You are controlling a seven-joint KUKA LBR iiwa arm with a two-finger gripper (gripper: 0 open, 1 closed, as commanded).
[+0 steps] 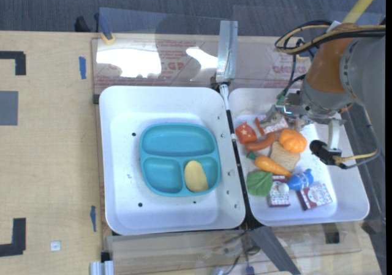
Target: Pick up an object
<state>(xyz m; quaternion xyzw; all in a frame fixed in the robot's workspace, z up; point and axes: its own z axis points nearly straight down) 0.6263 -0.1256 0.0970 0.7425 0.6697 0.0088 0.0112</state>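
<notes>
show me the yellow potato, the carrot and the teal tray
yellow potato (196,176), camera view, middle of its top
carrot (272,165), camera view, mid-length of its body
teal tray (177,141), camera view, bare floor of its top compartment

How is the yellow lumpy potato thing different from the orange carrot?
The pale yellow, egg-shaped toy potato is round and plump; the thin orange toy carrot is long and pointed. The potato lies alone in a compartment of the turquoise divided plastic tray in the left white bin; the carrot lies among a pile of other toys in the right white bin. Both look like play food lying flat.
</notes>
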